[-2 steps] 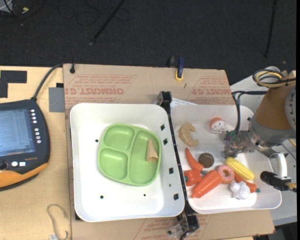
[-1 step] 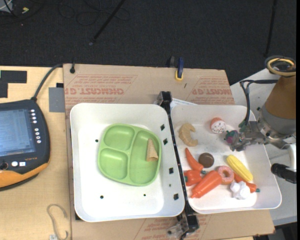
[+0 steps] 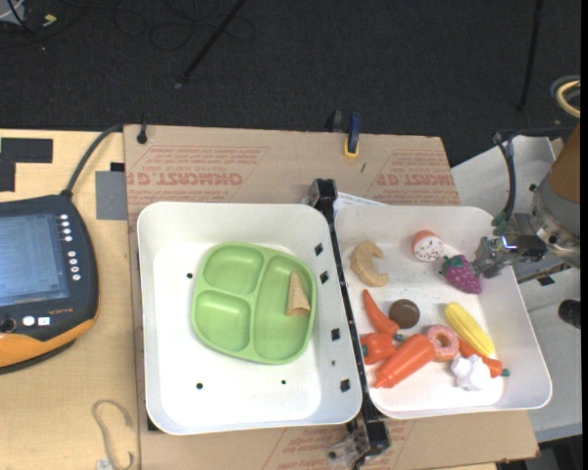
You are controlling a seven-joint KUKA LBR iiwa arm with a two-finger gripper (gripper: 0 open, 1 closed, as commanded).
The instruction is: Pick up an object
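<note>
Pincer [image 3: 498, 253] hangs at the right rim of the right bin [image 3: 529, 331], just beside a purple grape bunch [image 3: 463, 275]; whether it is spread or pressed together cannot be told, and nothing is seen pinched in it. Nearest in that bin lie a small white toy [image 3: 465, 369], an orange carrot [image 3: 404, 358] and a pink doughnut [image 3: 442, 341] touching the carrot's thick end. A yellow corn cob [image 3: 468, 328] rests just right of the doughnut, with a red pepper [image 3: 377, 346] at the carrot's left. Farther back sit a brown round piece [image 3: 404, 312] and a slim orange chilli [image 3: 375, 310]. Beyond them are the grapes, a tan croissant [image 3: 368, 262] and a red-and-white ball [image 3: 428, 247] near the far wall. The left bin [image 3: 167, 360] holds a green divided plate [image 3: 245, 306] with a tan cone [image 3: 297, 294] lying in its right compartment. Both bins stand on brown cardboard [image 3: 225, 169] spread over the worktop [image 3: 49, 399]. A handheld control pad [image 3: 29, 277] with a lit screen lies at the far left, well apart from the bins.
</note>
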